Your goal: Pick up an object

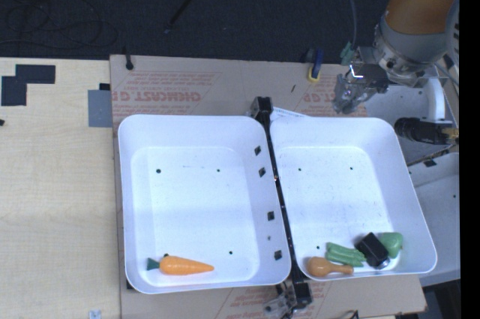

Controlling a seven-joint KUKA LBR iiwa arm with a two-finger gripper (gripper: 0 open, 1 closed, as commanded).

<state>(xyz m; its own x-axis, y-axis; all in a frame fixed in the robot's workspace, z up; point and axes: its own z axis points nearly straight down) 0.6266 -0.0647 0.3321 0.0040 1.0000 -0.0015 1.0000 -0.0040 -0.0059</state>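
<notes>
carrot [186, 265] in left bin [135, 160], gripper [349, 94] above

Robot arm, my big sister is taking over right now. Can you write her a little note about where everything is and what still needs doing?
Gripper: raised behind the right bin's far edge, carrying nothing that I can see.
Left bin: one orange carrot at the near edge.
Right bin, near corner: a tan gourd-shaped toy, a green pod, a black block and a green piece, bunched together.
Done: nothing picked yet.
Left: go down, grasp one object, lift it.

carrot [185, 265] in left bin [135, 137], toy cluster [360, 254] in right bin [397, 145]
</notes>
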